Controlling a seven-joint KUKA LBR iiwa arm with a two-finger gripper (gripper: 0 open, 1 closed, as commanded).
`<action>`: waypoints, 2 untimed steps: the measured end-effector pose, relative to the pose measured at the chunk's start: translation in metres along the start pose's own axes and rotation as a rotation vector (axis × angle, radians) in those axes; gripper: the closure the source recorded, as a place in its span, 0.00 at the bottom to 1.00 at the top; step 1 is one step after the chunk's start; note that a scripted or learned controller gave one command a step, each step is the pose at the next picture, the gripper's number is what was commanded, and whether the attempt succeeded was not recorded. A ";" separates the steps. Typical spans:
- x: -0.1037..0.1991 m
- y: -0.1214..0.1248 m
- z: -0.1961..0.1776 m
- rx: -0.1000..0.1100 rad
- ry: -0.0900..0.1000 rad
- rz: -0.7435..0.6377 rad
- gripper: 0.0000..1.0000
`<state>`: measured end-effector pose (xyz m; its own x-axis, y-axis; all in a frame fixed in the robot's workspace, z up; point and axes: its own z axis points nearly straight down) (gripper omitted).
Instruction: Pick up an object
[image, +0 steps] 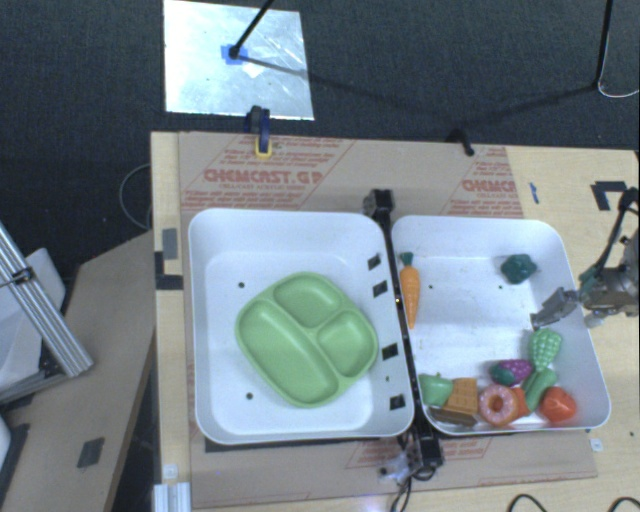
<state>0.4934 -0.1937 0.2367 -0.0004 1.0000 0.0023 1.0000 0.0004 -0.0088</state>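
Observation:
The right bin holds toy foods. An orange carrot lies along its left wall, and a dark green lump sits near its back right. Bunched in the front right corner are a pale green knobbly piece, a purple piece, a red tomato, a pink donut, a brown slice and a green piece. My gripper hangs over the bin's right rim, just above the pale green piece. Nothing visible is held in it.
The left bin carries a light green divided plate. A black divider runs between the bins. Brown cardboard lies under both bins, with a clamp at its back edge.

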 end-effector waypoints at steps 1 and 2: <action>0.000 0.002 -0.005 -0.010 -0.003 -0.003 0.00; -0.004 0.012 0.048 -0.007 -0.002 -0.001 0.00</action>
<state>0.5049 -0.1981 0.1887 -0.0015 1.0000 0.0006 1.0000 0.0015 -0.0020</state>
